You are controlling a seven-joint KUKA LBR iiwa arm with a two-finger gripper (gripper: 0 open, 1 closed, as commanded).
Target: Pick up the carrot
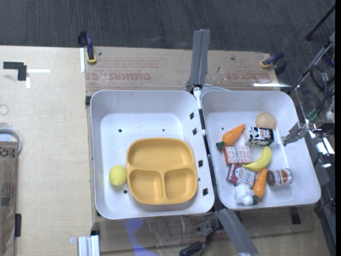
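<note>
An orange plastic toy carrot (pixel 233 135) lies tilted in the right white bin (pixel 301 193), beside a cow-print milk carton (pixel 260 136). Light, rigid and slick, it likely grips best mid-body. The gripper (pixel 293 136) waits near the right rim; its state is unclear.

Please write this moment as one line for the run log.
task: pick up carrot | carrots: two in right bin, upper, lower | gripper: at bin's right edge, holding nothing
</note>
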